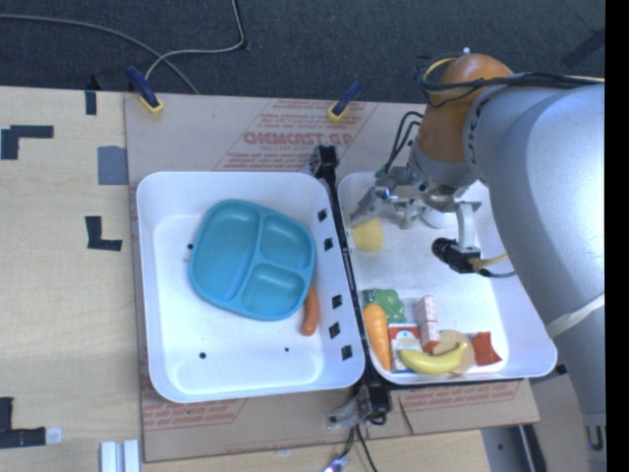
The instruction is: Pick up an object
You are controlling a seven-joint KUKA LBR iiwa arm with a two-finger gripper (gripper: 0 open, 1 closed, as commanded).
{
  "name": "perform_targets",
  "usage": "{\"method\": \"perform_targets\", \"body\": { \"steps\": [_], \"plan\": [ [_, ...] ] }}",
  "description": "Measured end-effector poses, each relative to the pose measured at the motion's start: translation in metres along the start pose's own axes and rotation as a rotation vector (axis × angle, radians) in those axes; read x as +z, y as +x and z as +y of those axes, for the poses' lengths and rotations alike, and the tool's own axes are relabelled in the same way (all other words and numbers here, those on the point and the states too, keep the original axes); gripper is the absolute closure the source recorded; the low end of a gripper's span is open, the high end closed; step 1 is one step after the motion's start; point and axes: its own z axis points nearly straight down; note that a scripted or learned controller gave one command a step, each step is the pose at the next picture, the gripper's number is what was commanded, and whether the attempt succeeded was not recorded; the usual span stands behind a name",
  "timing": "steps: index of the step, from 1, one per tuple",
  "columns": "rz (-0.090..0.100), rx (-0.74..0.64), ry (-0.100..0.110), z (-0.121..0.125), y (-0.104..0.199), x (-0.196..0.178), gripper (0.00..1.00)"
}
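The gripper (pixel 385 202) hangs in the right bin (pixel 511 308), with the yellow block (pixel 368 235) just below-left of it; whether it grasps anything, I cannot tell.

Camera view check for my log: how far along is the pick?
Nothing looks picked yet. The two-finger gripper is down in the right white bin, just above the pale yellow block. Whether it grips it is unclear. The orange carrot and yellow banana lie untouched.
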Motion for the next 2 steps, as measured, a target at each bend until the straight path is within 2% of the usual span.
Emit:
{"method": "perform_targets", "body": {
  "steps": [2],
  "plan": [
    [0.000,0.000,0.000,0.0000,-0.0015,-0.0001,0.00]
  ]
}}
